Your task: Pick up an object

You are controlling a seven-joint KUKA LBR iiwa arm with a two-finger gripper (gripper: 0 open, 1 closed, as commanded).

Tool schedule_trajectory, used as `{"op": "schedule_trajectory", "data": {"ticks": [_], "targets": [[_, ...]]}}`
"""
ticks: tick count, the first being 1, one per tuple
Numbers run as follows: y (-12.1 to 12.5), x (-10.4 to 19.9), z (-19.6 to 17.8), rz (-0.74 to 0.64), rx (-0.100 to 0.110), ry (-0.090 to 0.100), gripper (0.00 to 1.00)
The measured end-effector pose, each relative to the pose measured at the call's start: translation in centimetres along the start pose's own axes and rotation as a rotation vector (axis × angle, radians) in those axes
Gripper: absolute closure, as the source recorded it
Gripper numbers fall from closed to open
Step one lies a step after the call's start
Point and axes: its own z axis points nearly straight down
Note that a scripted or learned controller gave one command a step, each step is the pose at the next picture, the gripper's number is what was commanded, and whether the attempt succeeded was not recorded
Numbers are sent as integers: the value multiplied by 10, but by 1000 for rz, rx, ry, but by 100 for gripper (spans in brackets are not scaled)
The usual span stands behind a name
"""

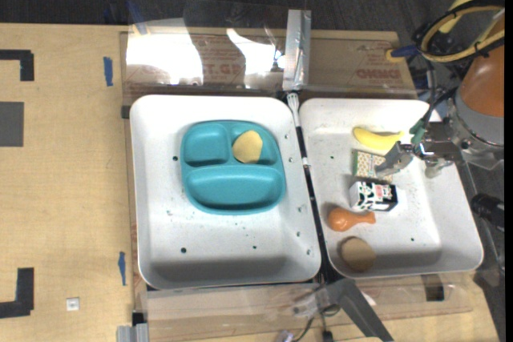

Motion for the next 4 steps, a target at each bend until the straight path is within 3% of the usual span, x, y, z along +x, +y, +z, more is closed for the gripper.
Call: {"op": "schedule_trajectory", "data": {"ticks": [1, 2, 3, 4], "targets": [[0, 1, -9, -2, 0, 0, 100], [0, 0, -9, -1, 1, 0, 0], [90, -27, 88, -40, 5, -1, 0], [83, -49, 155, -405, -11, -5, 0]]}}
